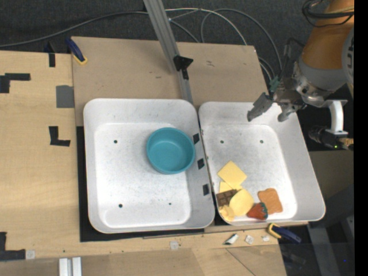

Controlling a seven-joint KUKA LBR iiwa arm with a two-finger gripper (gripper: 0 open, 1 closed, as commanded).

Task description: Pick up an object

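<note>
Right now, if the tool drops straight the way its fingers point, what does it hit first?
Probably bare floor at the back of the right bin. The tool, fingers spread, hangs there, well short of the food pieces at the front. Depth is uncertain.

Light is even and fairly bright, falling from above with no hard shadows. The two white bins [103,125] read pale and slightly washed, their rims catching a soft sheen. The teal bowl [169,149] casts only a faint shade inside itself. The wooden desk [34,171] looks warm and flat. The dark floor along the top stays dim. Overall the picture is low in resolution and mildly soft, with fine speckle.
</note>
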